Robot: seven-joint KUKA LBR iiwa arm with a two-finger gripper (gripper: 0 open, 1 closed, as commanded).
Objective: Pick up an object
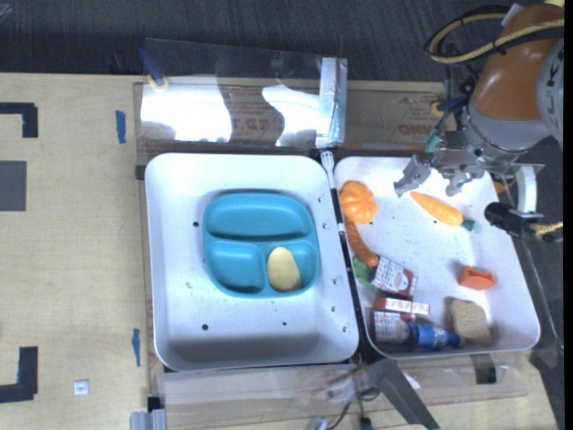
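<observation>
The end effector [433,176] hovered with its fingers spread apart and empty just above the carrot [436,208], which lay loose near the far end of the right bin [524,330], seemingly lined up for a grab.

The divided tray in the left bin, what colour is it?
Bright blue plastic divided tray, seen in the camera view.

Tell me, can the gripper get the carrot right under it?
Probably yes. The gripper hangs open just above the carrot, which lies alone on bare floor of the right bin, nothing covering it.
</observation>
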